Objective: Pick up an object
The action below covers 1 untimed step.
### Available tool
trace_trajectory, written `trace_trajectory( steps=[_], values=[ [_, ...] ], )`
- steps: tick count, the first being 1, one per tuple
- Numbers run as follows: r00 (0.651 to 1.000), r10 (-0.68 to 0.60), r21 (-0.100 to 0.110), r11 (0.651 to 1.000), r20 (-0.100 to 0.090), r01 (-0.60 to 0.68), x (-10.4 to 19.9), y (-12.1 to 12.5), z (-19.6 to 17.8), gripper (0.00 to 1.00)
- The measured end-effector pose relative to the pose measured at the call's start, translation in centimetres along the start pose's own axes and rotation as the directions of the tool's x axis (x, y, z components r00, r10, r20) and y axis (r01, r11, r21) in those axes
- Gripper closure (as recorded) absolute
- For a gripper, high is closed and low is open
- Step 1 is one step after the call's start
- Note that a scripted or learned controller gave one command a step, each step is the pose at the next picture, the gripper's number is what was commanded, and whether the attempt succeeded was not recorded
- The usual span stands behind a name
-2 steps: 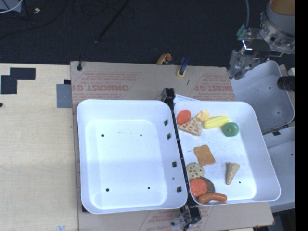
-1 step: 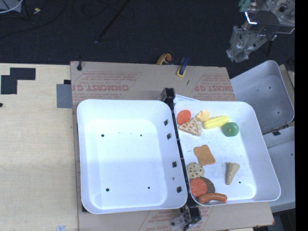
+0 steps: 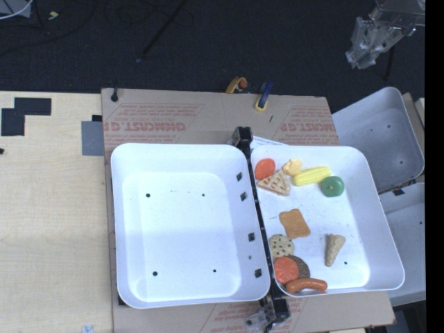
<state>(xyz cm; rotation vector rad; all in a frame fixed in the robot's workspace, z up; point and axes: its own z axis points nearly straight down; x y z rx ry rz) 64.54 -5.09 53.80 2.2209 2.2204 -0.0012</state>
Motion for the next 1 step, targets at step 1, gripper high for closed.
trace_trajectory(
  steps=[1],
  values=[
    [1.0, 0.001, 0.003, 1.0, 0.0, -0.001, -5.66, -0.14, 0.11, 1.0]
  ],
)
